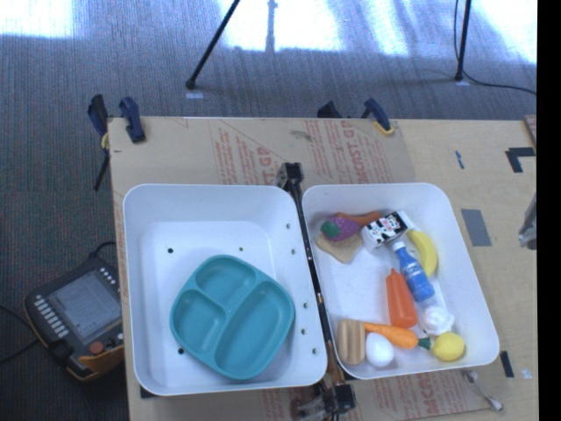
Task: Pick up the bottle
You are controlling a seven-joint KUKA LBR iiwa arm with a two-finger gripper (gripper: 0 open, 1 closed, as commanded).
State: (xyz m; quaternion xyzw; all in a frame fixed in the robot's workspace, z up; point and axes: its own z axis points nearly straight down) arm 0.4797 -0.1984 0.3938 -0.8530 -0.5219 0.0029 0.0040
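Camera view: two white bins side by side on a cardboard-covered bench. Left bin (149, 209) with a teal divided plate (232, 317). Right bin (469, 279) crowded with toy food. Two candidates for the task: a blue bottle (414, 274) with a white cap, lying at a slant near the bin's middle, and an orange bottle (400, 299) just beside it on the left, apparently touching. Around them a cow-patterned milk carton (387, 229), a banana (426, 250), a carrot (394, 333), an egg (379, 350) and a lemon (448, 347). Grey part of the arm (529, 220) at the right edge, outside the bin, well apart from both bottles; impossible to tell whether the gripper is spread or pressed together. Step in hand, judged: the approach. Best done by descending over the chosen bottle's midsection and closing across its narrow width, clear of its neighbours
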